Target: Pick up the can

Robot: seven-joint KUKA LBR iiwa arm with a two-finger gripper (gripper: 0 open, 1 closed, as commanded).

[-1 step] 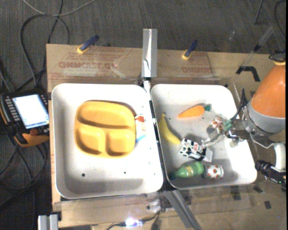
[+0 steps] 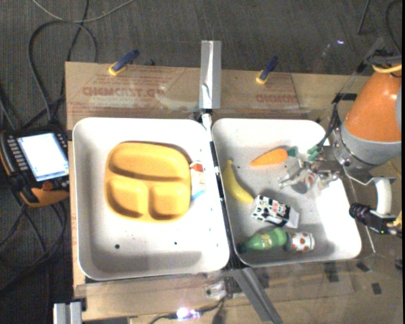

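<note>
Near the right bin's (image 2: 337, 248) front wall, the can (image 2: 300, 241) is lying beside a green bottle (image 2: 266, 239). Farther back, the gripper (image 2: 298, 175) is hovering, fingers parted and holding nothing.

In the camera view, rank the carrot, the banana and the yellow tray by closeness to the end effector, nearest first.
From the end effector:
1. Carrot, right bin, just to its left.
2. Banana, right bin's left edge.
3. Yellow tray, left bin, farthest.

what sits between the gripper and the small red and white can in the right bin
In the camera view, the black-and-white patterned box lies between the gripper and the can.
</note>
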